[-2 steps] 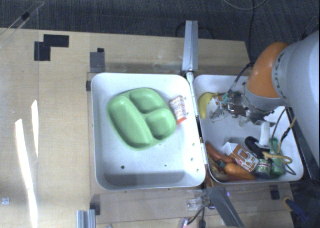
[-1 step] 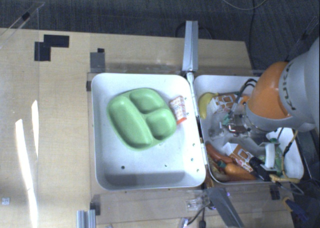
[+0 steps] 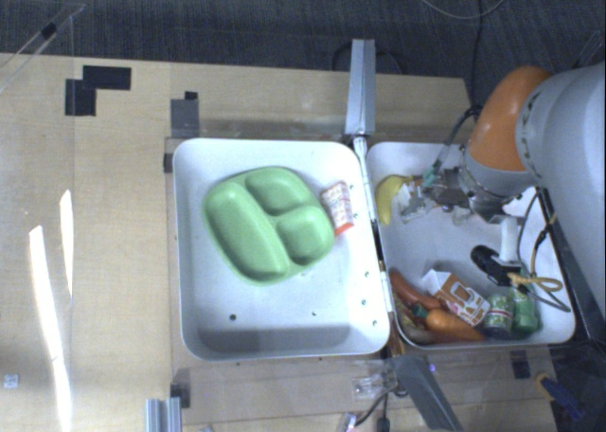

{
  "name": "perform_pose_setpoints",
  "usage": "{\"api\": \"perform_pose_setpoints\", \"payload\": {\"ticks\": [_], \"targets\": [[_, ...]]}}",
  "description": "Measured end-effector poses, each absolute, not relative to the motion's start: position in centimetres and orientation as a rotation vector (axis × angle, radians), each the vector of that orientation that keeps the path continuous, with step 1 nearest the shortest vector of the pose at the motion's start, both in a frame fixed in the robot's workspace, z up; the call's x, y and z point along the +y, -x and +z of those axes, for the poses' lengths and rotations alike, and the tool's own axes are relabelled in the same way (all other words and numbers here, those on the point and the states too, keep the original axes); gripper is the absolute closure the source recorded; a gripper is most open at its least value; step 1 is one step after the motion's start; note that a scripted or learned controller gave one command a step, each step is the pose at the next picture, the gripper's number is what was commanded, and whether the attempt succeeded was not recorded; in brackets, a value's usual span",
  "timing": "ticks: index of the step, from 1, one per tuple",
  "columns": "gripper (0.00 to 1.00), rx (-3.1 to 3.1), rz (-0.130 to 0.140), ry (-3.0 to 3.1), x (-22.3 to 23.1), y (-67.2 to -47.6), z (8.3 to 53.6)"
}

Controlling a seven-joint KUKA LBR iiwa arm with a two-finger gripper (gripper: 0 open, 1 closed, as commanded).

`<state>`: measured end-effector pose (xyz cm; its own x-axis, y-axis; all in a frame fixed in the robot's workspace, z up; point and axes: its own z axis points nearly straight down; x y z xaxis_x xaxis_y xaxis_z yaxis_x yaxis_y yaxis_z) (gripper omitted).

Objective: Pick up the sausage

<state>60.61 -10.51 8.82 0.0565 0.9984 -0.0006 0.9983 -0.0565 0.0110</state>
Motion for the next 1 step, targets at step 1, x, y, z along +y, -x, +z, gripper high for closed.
{"api": "perform_pose_setpoints", "payload": {"ticks": [1], "targets": [[0.00, 2.257, 0.010, -2.172, -12.63, -54.46, 8.91]]}}
